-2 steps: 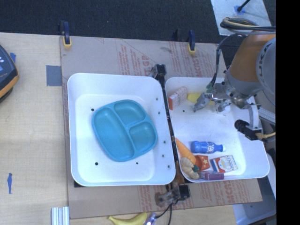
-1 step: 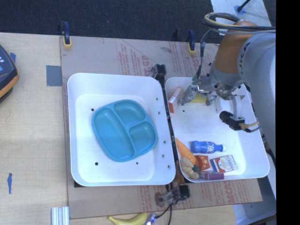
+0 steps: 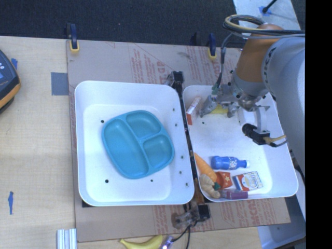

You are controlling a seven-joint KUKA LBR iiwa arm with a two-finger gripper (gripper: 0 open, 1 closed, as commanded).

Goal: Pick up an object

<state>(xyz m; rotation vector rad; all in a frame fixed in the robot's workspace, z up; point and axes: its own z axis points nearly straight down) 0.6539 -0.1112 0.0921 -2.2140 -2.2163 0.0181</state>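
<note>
Arm reaches into right bin [image 3: 282, 188] from right; gripper [image 3: 220, 107] low over far left part of bin, near yellow item [image 3: 222, 109] and small red-white packet [image 3: 192, 106] by bin's left wall. Cannot tell whether it is spread or closed, or gripping anything.

Candidate objects cluster at near edge, well apart from gripper: blue bottle [image 3: 229, 163], carrot [image 3: 202, 164], red-white carton [image 3: 244, 181].

Left bin [image 3: 85, 139] holds blue divided plate [image 3: 137, 143].

Step, as judged: reach-and-descend toward pick, grasp unconfirmed. Next move calls for closing on item beneath, then straight lift clear of bin wall.
</note>
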